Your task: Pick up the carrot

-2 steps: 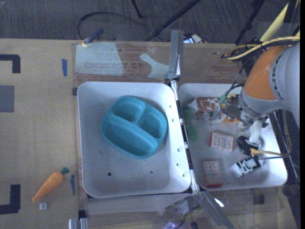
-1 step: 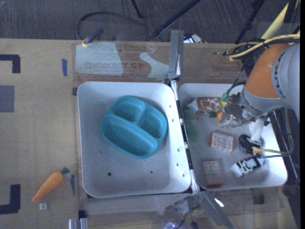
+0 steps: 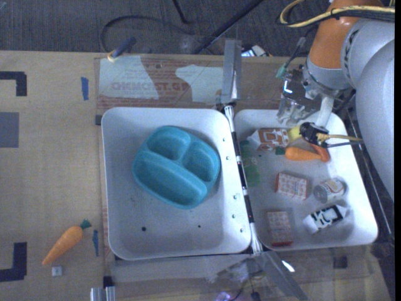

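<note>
An orange carrot (image 3: pixel 306 155) lies in the right bin (image 3: pixel 363 231), near its far right side. My gripper (image 3: pixel 291 113) hangs over the far edge of that bin, up and to the left of the carrot and apart from it. Nothing shows in its grasp. A second carrot (image 3: pixel 62 244) with a green top lies on the bench outside the bins, at the near left.
The right bin also holds a printed box (image 3: pixel 272 138), two waffle-like squares (image 3: pixel 292 185) (image 3: pixel 279 225), a small can (image 3: pixel 330 189), a black-and-white pack (image 3: pixel 325 217) and green bits (image 3: pixel 251 168). A blue divided plate (image 3: pixel 177 166) sits in the left bin (image 3: pixel 125 231).
</note>
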Tool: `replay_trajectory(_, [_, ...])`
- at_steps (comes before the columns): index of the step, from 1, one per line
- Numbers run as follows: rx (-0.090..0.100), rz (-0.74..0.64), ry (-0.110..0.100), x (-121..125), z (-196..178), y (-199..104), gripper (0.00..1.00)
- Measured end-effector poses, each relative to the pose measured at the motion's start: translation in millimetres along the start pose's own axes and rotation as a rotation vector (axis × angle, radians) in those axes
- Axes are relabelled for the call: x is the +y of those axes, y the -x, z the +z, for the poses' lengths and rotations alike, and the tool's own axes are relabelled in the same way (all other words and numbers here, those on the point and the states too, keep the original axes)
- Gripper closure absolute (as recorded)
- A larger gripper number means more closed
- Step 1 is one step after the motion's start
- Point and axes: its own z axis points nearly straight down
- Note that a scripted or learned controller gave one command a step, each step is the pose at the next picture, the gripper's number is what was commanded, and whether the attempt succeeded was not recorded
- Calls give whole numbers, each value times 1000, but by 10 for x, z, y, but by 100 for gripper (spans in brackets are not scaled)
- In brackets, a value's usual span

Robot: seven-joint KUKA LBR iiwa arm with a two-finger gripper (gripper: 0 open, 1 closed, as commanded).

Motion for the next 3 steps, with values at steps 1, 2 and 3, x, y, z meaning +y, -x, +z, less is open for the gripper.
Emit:
replay_trajectory(1, [-1, -5, 2, -1, -104, -25, 100])
replay_trajectory(2, [-2, -7, 0, -6, -99, -35, 0])
replay_trajectory(3, [0, -287, -3, -107, 477, 371, 0])
